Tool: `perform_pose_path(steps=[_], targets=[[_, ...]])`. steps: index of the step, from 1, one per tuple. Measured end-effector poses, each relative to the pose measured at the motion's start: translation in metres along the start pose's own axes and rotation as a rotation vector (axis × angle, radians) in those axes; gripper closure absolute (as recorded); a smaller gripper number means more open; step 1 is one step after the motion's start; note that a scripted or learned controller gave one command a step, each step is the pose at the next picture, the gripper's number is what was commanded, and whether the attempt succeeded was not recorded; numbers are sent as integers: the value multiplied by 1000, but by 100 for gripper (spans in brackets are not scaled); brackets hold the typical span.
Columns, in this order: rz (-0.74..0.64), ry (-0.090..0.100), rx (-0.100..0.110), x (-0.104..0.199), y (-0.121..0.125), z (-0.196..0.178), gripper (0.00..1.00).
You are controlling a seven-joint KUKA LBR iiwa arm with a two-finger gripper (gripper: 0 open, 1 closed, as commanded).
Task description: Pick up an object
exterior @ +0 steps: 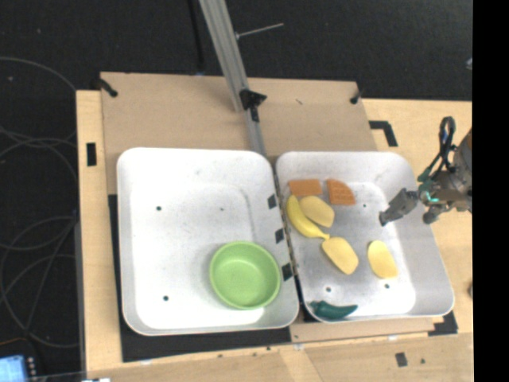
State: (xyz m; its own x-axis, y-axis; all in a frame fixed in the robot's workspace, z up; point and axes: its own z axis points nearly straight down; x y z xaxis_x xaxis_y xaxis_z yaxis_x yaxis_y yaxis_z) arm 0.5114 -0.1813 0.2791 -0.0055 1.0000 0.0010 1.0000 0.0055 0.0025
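Two white bins sat side by side on the table (199, 110). The left bin (175, 189) had a green bowl (245, 274) in it, near its front right corner.

The right bin (413, 285) held the small things. Two orange blocks (305, 188) lay next to each other near the back of it. Just in front of them, a yellow banana (299, 220) lay close to the bin's left wall, and a round yellow piece (317, 210) was touching it. Two more yellow pieces lay nearer the front. One (340, 255) was in the middle of the bin, and the other (382, 259) was just to its right. A dark green thing (334, 310) lay at the front edge of the bin.

The claw (395, 209) came in from the right and was over the right side of that bin. It was apart from all the things, and it had nothing in it. I could not tell how wide it was open.

A grey pole (227, 50) stood at the back of the table, between the bins.
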Motion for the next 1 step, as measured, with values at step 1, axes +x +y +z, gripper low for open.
perform_pose_path(steps=[1], targets=[[2, 0, 0, 0, 0, 0, 0]])
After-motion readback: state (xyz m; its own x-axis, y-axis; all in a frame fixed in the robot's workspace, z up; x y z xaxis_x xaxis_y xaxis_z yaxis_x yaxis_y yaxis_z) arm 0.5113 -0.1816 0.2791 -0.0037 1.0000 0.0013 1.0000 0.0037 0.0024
